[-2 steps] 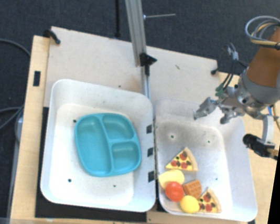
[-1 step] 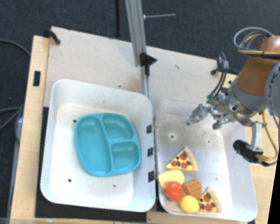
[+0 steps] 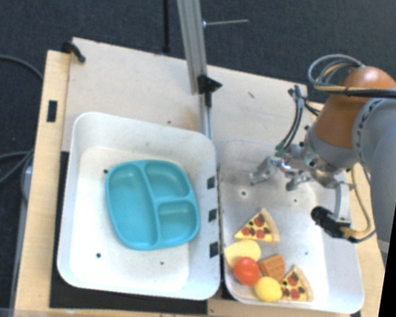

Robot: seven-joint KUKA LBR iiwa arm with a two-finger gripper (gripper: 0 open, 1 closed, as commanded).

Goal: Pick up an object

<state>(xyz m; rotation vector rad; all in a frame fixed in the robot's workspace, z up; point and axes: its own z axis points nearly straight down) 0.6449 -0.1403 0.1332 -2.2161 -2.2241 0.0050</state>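
Robot arm's end effector (image 3: 280, 173) hovering over the far end of the right bin (image 3: 345, 288), toy food nearer the camera.

The pizza slice (image 3: 259, 227) lies just near-side of the end effector, its point aimed far; tomato (image 3: 245, 270), lemon (image 3: 267, 288) and second slice (image 3: 297, 285) sit nearer still. The fingers stand apart, holding nothing.

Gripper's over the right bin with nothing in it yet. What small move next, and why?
Probably shift the gripper toward the near end of the right bin and lower it over the upper pizza slice. It hangs above bare bin floor, and that slice lies closest, apart from the crowded cluster around the tomato.
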